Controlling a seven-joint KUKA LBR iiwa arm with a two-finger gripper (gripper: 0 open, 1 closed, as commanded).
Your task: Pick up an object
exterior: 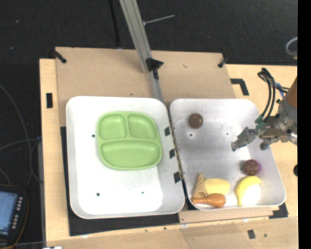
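The right bin [217,113] holds several toy foods. A brown ball [196,120] lies near its far left. A dark purple-red fruit [251,166] sits toward the right, with a yellow lemon-like piece [249,190] below it. Along the near edge lie a pale yellow piece [217,185], an orange carrot-like piece [213,200] and a tan cone [199,185]. My gripper [253,139] hangs over the bin's right side, above the purple fruit, open with nothing between its fingers.
The left bin [83,191] carries a green divided plate [129,140]. A metal pole [137,30] slants up from between the bins at the back. Cables [269,90] loop by the arm at the right edge.
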